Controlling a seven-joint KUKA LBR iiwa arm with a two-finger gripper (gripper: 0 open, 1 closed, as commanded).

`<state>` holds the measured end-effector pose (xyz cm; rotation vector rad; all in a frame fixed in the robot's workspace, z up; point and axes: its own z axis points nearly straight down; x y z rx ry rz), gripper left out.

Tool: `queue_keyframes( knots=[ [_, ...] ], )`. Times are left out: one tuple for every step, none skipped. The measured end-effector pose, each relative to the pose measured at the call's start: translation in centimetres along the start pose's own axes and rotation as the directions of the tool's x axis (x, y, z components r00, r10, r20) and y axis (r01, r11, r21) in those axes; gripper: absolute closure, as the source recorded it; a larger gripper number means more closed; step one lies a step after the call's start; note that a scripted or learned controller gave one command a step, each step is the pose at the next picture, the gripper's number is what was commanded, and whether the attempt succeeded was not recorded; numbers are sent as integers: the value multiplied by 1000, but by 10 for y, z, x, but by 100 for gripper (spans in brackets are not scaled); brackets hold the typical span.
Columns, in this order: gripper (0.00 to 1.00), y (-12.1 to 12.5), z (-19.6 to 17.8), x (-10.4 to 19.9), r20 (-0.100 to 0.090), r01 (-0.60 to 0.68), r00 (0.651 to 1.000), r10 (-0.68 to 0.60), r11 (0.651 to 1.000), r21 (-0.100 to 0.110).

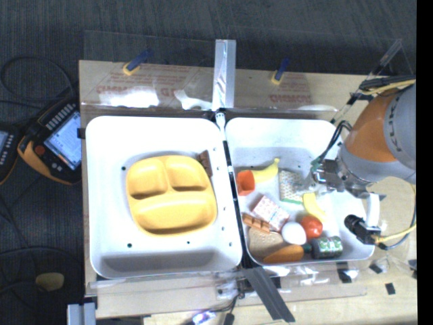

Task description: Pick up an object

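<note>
A tray point(172, 193) lies in the left bin point(108, 154). Small items, perhaps toy food point(287, 222), crowd the right bin's point(284, 135) near half, the arm point(382, 141) above its right edge.

Yellow divided tray point(172, 192) in white left bin point(108, 249), red tomato point(312, 227), white egg point(293, 233), yellow banana point(265, 172)

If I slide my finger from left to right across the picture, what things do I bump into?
Handheld controller → yellow tray → orange cup → white egg → red tomato → green block → robot arm.
</note>
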<state>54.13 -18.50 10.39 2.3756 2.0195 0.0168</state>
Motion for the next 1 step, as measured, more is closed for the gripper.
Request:
queue_keyframes(
  knots=[
    [100,67,-86,65,-5,73,997,-73,997,33]
  ],
)
